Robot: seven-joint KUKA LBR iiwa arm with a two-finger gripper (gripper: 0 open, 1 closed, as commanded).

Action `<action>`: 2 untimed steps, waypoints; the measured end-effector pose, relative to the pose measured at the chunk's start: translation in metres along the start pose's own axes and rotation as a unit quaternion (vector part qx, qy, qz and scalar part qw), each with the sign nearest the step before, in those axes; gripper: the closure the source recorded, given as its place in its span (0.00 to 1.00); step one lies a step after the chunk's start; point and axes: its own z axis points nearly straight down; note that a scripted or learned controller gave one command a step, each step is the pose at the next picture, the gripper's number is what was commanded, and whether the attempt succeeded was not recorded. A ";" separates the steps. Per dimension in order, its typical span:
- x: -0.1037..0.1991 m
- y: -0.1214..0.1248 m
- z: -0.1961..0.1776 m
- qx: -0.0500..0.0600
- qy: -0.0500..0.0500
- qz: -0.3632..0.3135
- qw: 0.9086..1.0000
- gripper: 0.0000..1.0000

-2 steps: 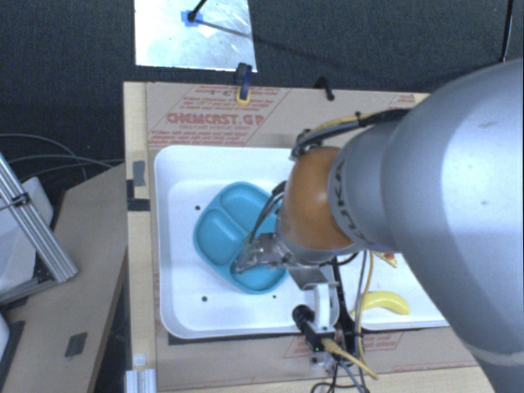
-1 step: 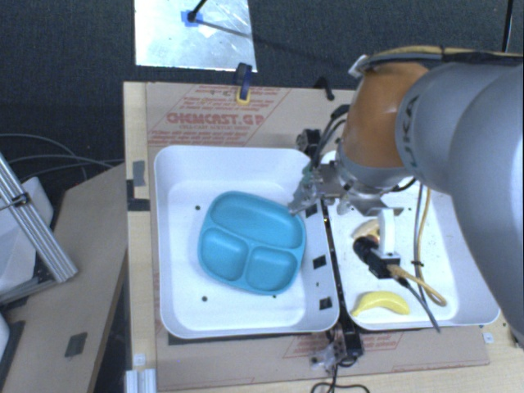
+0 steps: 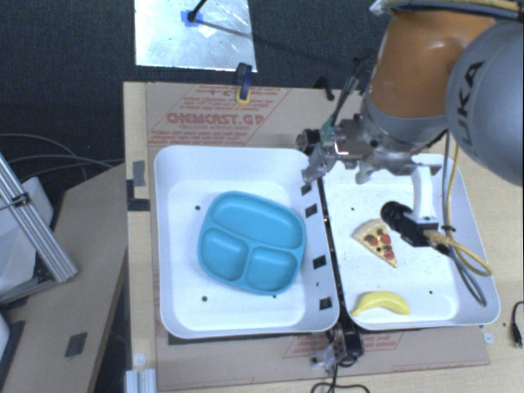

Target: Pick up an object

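A blue divided plate (image 3: 250, 242) lies flat in the left bin (image 3: 176, 178). In the right bin (image 3: 475, 301) a toy pizza slice (image 3: 377, 240) rests near the middle and a yellow banana (image 3: 381, 303) lies by the front wall. My gripper (image 3: 322, 155) hangs above the divider between the two bins, near their back edge, up and to the left of the pizza slice. Nothing shows between its fingers.
A cardboard sheet (image 3: 217, 117) lies under both bins. Behind it a shiny metal sheet (image 3: 195, 23) carries a blue-tipped rod. A yellow and blue clamp (image 3: 243, 84) sits at the cardboard's back edge. Aluminium framing (image 3: 29, 228) stands at the left.
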 end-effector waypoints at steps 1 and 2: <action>-0.016 -0.050 0.038 0.010 -0.002 0.003 1.000 0.00; -0.042 -0.067 0.122 0.012 -0.002 0.004 1.000 0.00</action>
